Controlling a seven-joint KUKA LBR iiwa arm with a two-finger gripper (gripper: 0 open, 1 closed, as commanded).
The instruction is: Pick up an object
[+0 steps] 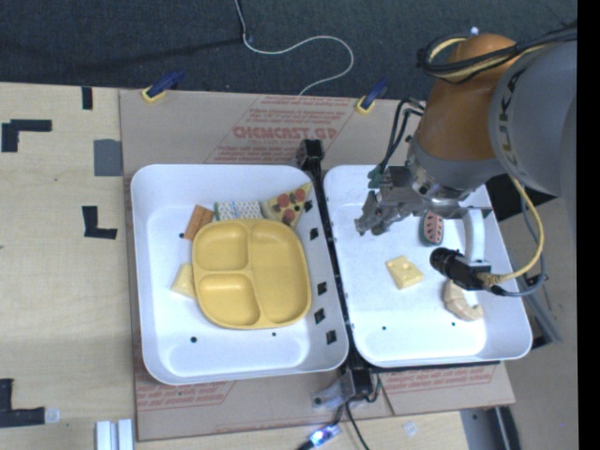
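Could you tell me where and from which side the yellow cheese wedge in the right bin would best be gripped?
The cheese wedge lies flat on the right bin's floor with bare floor all round it. I would come straight down from above and close across its two opposite straight edges near the middle, since it looks low and flat. The gripper is just up and left of it.

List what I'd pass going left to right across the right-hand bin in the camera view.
Gripper → yellow cheese-like wedge → small reddish spotted piece → pale bread-like piece near the bin's right side. All lie in the right white bin.
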